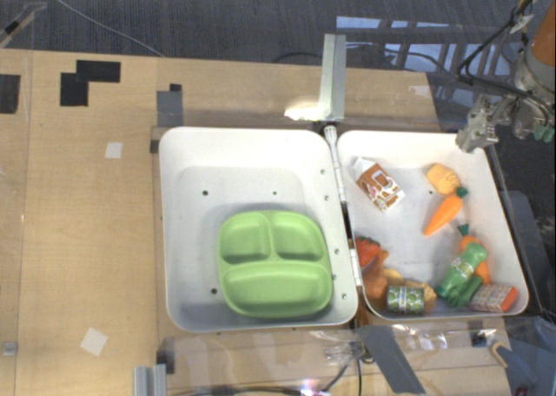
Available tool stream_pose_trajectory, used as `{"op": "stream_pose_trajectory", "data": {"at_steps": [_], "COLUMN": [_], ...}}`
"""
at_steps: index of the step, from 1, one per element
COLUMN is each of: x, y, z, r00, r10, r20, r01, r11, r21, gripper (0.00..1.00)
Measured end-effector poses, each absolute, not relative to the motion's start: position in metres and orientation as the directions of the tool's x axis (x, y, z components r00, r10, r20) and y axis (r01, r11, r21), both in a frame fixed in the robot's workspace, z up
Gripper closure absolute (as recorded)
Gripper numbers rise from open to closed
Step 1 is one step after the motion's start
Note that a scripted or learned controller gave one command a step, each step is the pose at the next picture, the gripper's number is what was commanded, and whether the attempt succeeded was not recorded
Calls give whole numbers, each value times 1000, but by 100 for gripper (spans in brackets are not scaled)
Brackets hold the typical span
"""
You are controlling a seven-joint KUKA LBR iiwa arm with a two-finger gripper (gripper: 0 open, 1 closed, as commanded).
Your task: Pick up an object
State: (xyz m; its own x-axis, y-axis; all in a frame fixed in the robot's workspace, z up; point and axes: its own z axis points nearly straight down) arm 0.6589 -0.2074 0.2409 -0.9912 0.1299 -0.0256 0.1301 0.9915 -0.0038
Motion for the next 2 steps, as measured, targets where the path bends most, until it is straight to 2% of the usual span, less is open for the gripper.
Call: {"op": "stream_pose_trajectory", "data": {"at_steps": [1,2], "x": [658,650], "y": [-170,-121], "z": [299,353], "r00": [-957,-899], "r10": [290,438], "r20": [-16,-14], "r01": [290,438], "r11": [957,899], "r21": [2,6], "gripper": [100,100]}}
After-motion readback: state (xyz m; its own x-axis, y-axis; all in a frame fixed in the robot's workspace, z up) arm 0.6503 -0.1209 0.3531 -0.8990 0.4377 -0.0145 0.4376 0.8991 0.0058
